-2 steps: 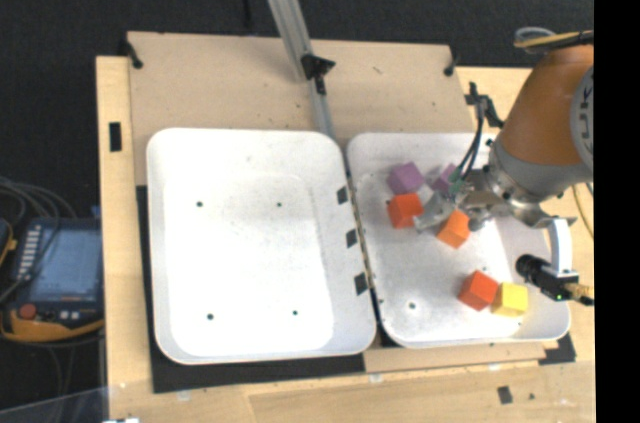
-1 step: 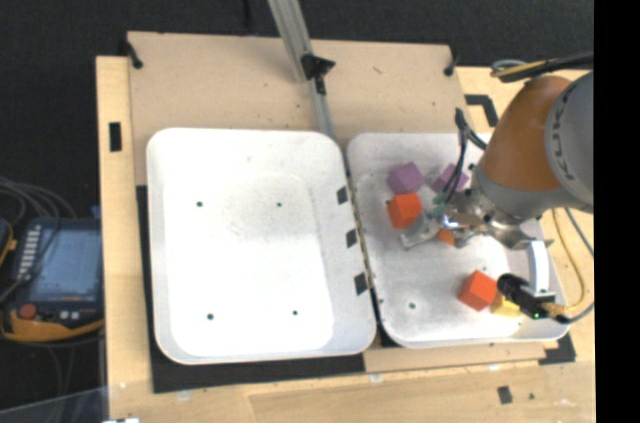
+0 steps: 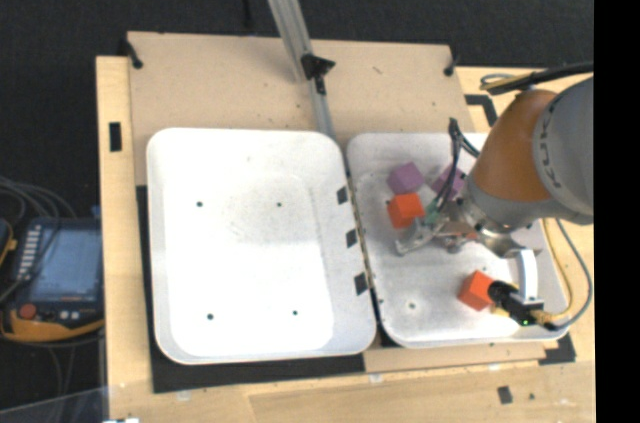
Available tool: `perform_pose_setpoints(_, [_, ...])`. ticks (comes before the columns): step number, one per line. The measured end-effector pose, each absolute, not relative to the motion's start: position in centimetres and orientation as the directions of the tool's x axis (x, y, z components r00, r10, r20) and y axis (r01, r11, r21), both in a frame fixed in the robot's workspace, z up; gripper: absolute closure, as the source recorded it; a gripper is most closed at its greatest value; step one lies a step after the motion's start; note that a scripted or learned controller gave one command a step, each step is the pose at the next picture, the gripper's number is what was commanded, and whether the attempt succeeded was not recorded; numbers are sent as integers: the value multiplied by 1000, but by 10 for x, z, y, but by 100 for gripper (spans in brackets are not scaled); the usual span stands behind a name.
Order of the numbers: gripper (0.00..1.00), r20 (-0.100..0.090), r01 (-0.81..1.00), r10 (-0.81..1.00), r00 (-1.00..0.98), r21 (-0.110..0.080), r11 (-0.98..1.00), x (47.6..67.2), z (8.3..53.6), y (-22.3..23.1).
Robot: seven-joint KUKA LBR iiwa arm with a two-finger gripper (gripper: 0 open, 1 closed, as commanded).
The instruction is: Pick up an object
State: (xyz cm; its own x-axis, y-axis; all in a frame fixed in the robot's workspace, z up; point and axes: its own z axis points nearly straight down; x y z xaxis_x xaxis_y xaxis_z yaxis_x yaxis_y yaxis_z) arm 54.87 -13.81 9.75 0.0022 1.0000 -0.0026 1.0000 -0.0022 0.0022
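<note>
Tool low in right bin, grip state unclear; orange cube just beside it, purple block near.

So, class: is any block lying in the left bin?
No: the purple block and both orange blocks lie in the right bin.

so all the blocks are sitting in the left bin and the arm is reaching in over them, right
Not quite: the camera view shows the orange blocks and purple blocks sitting in the right bin, not the left bin. The arm is reaching in over them.
</note>
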Motion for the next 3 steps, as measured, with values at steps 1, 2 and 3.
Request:
perform_pose_setpoints(1, [100, -1, 1000, 1000, 9, 6, -9, 550, 109, -139])
perform_pose_setpoints(2, [100, -1, 1000, 1000, -3, 7, 3, 558, 156, -141])
perform_pose_setpoints(3, [100, -2, 1000, 1000, -3, 7, 3, 560, 204, -143])
